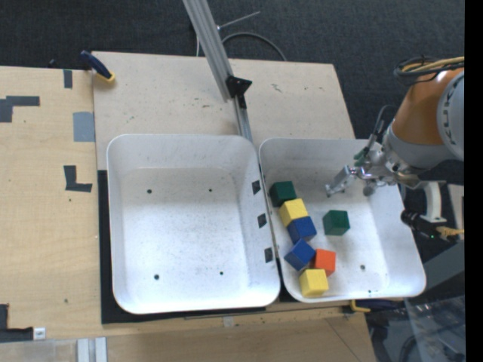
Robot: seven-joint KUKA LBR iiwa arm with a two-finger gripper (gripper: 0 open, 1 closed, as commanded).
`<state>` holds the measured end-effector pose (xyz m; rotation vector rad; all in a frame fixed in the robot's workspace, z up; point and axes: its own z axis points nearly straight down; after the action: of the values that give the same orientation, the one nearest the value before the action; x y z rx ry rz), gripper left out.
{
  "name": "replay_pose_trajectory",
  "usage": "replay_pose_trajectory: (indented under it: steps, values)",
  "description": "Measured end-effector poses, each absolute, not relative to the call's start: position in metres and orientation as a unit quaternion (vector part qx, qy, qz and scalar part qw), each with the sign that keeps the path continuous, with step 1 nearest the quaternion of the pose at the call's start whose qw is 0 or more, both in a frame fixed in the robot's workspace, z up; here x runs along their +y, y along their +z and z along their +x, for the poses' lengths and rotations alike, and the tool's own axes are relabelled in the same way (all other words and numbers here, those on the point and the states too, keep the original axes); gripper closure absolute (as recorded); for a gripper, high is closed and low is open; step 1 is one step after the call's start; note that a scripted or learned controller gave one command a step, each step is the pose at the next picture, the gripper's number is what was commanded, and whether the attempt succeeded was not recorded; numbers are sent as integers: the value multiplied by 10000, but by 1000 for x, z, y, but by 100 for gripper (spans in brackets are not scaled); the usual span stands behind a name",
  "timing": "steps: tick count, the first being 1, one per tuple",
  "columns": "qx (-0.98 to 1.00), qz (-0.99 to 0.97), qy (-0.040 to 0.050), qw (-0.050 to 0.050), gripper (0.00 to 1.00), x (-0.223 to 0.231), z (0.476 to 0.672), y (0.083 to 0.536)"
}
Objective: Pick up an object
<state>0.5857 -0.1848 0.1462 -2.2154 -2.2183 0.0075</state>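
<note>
Blocks, seven small cubes, all in the right bin (392,277), bunched toward its left wall. Top of the cluster: dark green block (282,193), tilted a bit against the wall. Just below and touching it, a yellow block (293,210). Then a blue block (303,228) touching the yellow one, and a second blue block (299,254) below that, rotated so a corner points down. An orange block (325,260) sits just right of the lower blue one, touching it. Lowest is a second yellow block (314,282), near the bin's front rim, touching or nearly touching the orange. A separate green block (336,222) sits alone, apart from the chain, toward the bin's middle. All look like plain matte cubes of one size, faces unmarked.

Gripper (349,178) hangs over the right bin's upper part, above and right of the lone green block, nothing between its fingers. The metal fingers blur into wrist hardware and wires; can't tell if the jaws are open or closed. Arm (426,123), orange band and grey body, is cut off at the right edge.

Left bin (121,202) is white with dark speckling and a few small dark dots on the floor. A slanted metal rail (207,32) crosses the top and ends at the gap between bins, hiding part of the rims there. Bench (45,202) is light wood with grey tape marks; a small blue-and-yellow item (98,66) near its upper left is too small to identify.
</note>
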Motion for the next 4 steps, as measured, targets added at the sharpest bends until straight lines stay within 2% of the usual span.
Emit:
replay_pose_trajectory:
  steps: [1,2,3,4]
  values:
    - [-7076,-7066,23,29,0,-184,584,92]
    - [-7080,-7063,7,11,100,-183,585,105]
    - [-7075,-7067,-7,-13,100,-181,581,149]
    - [-7078,-7064,-10,-21,100,-178,591,196]
